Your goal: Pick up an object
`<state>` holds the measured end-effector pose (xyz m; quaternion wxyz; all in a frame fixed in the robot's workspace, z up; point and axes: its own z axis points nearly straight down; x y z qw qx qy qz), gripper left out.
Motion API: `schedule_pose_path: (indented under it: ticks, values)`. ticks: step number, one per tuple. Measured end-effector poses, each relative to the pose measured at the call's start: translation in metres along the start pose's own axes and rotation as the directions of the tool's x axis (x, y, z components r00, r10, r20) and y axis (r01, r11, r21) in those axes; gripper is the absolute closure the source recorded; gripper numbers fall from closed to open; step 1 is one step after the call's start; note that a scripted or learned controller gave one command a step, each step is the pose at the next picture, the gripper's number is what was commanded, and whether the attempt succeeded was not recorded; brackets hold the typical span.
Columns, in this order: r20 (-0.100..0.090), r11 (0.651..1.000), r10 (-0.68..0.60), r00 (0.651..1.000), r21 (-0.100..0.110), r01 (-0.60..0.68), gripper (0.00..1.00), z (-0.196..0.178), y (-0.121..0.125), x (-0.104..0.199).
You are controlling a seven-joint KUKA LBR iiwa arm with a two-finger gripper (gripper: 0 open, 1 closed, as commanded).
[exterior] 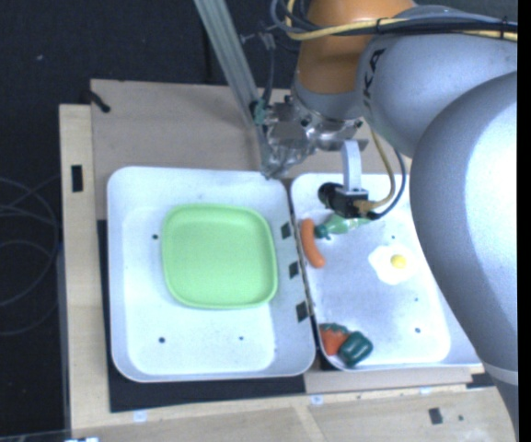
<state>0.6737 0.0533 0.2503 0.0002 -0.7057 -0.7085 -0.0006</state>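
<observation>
The grey arm with its orange band comes in from the upper right of the frame. Its gripper (pixel 279 155) hangs over the top edge of the two shallow white bins, about where the left bin (pixel 136 339) and the right bin (pixel 431 339) meet. I can't tell whether the pincer is spread or pressed together; it is a blur of metal at that spot, and I see nothing pinched in it.

As I read it, the pick-up has not been made. Everything loose lies on a bin floor:

- The pale green square plastic plate (pixel 219 256) sits flat in the middle of the left bin.
- A slim orange carrot-like toy (pixel 313 245) lies just right of the dividing wall, with a small teal-green scrap (pixel 337 227) beside its upper end.
- A toy fried egg, white with a yellow yolk (pixel 392 264), rests further right.
- A dark green block (pixel 356 347) touches a small orange-red piece (pixel 332 338) in the lower left corner of the right bin.

The carrot-like toy lies nearest the gripper, so I'd guess it is the target. What remains is the descent, the closing and the lift.
</observation>
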Motion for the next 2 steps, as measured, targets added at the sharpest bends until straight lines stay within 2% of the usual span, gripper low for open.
schedule_pose_path:
  ticks: [1, 2]
  values:
    - [0.001, 1.000, 0.003, 1.000, 0.001, -0.003, 1.00, 0.0141, 0.0117, 0.0353]
    - [0.002, 1.000, 0.004, 1.000, 0.000, -0.004, 0.00, 0.0132, 0.0120, 0.0338]
